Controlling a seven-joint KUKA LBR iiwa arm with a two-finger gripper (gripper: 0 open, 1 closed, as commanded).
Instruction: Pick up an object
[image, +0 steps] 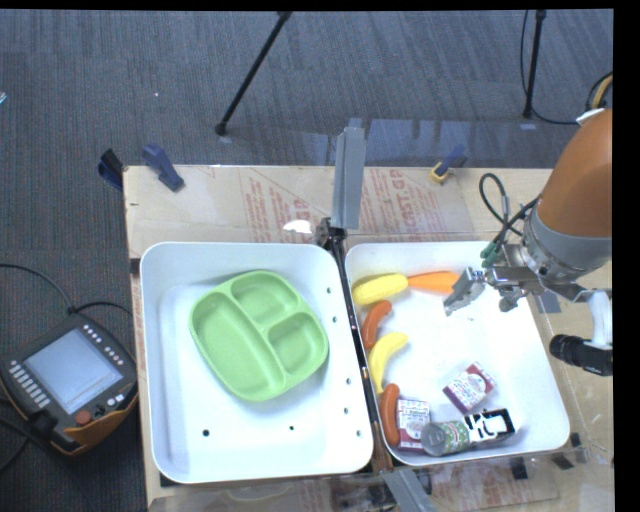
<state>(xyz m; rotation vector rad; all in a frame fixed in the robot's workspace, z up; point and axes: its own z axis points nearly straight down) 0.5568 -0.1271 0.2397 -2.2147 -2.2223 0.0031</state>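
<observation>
While the grey arm with its orange band (590, 170) reaches in from the right, its two-finger gripper (468, 290) hangs over the top part of the right white bin (555, 385). I cannot tell how the hand is set, and nothing can be seen in it.

Just left of the gripper lies a long orange carrot toy (434, 282), and touching its left end is a fat yellow lemon-shaped toy (380, 289). Below them sit a red-orange sausage toy (375, 322), a curved yellow banana toy (388, 352) and another red sausage toy (389, 412) near the bin's left wall. Down in the bottom part are a small red and white box (468, 387), a small red carton (413, 413), a little round can (446, 437) and a black and white block (492, 424), all close together.

The left white bin (170, 420) holds a green plastic plate with three parts (259, 334). A grey hand controller with a screen (65, 382) lies on the floor at the left.
</observation>
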